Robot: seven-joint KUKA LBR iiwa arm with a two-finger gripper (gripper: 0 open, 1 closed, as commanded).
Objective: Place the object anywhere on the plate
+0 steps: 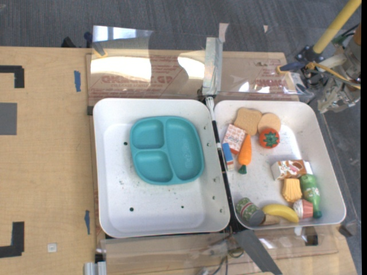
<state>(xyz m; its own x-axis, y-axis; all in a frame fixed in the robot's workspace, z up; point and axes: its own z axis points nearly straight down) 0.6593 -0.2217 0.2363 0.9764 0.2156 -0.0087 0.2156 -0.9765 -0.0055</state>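
The hand (335, 90), grip state unclear, hovers beyond the right bin (327, 171); the teal three-compartment plate (167, 149) lies bare.

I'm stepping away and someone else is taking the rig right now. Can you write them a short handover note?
Gripper: at the far right corner, outside the bins, with nothing visibly held; finger state unreadable.
Plate: teal, divided, in the left bin, with nothing on it.
Toys, all in the right bin: carrot, tomato, banana, corn and others.
Done: nothing placed yet.
Left: pick one item and set it on the plate.
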